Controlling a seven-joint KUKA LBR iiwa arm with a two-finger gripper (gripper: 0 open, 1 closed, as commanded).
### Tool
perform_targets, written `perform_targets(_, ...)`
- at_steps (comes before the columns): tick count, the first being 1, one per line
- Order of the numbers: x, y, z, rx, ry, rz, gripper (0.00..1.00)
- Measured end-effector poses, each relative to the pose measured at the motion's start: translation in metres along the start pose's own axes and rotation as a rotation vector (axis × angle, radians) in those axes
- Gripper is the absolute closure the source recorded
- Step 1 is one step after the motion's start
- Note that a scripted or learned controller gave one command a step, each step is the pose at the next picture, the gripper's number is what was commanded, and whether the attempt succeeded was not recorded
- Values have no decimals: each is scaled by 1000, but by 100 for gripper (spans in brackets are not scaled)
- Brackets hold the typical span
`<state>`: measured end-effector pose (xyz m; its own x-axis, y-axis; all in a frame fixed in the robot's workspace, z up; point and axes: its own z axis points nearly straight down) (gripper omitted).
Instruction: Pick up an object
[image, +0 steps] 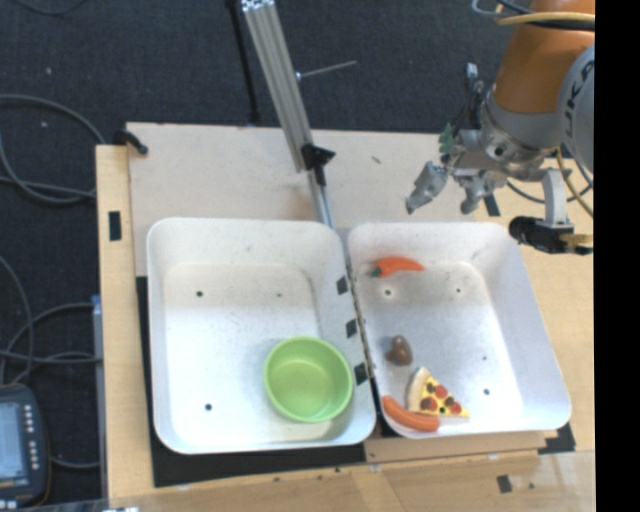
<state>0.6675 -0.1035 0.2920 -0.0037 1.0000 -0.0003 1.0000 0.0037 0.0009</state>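
The right bin (520, 330) holds an orange carrot (397, 266) near its back left, a small brown lump (400, 351) in the middle, a toy pizza slice (436, 396) at the front, and an orange-red sausage (409, 415) along the front rim. A green bowl (308, 378) sits in the front right corner of the left bin (190, 300). My gripper (449, 193) hangs above the back edge of the right bin, behind and right of the carrot, open, with nothing between its fingers.
A slanted metal post (285, 95) rises from the bench behind the seam between the bins. Bare bench board (220, 170) lies behind the left bin. Cables run over the dark floor at the left.
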Motion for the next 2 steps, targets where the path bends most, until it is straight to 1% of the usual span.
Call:
perform_targets(1, 0, 0, 0, 0, -1, 0, 0)
perform_targets(2, -6, 8, 57, 5, -3, 4, 0)
